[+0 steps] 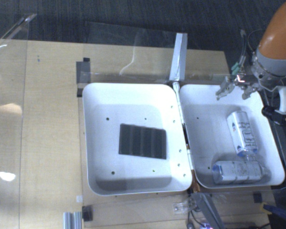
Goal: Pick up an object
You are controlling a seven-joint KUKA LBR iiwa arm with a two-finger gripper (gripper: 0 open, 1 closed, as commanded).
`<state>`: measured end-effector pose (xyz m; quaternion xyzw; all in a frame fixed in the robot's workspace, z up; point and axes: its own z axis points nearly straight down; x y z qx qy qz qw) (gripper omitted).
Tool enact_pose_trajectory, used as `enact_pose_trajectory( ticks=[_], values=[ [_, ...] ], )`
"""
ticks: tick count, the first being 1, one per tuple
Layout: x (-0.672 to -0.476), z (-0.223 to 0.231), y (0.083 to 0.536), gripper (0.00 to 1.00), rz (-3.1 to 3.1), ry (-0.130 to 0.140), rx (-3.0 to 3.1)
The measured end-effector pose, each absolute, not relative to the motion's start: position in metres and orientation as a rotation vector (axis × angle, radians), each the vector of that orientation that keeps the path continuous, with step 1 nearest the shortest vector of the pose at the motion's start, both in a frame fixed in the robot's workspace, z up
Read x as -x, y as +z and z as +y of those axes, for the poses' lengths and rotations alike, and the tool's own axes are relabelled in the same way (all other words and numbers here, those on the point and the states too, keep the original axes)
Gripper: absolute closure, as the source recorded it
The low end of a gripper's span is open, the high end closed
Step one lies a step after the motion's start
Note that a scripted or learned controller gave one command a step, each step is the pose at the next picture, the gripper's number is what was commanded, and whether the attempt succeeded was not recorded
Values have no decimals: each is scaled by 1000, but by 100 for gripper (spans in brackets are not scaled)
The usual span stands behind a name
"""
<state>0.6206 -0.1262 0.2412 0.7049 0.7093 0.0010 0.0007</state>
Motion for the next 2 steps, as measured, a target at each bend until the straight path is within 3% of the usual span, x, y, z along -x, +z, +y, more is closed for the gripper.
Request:
enact_pose_trajectory(
  ticks=[1,2],
  values=[
    [-622,-124,253,100,2231,9,-2205],
    [-622,-124,253,0,2231,9,-2205]
  ],
)
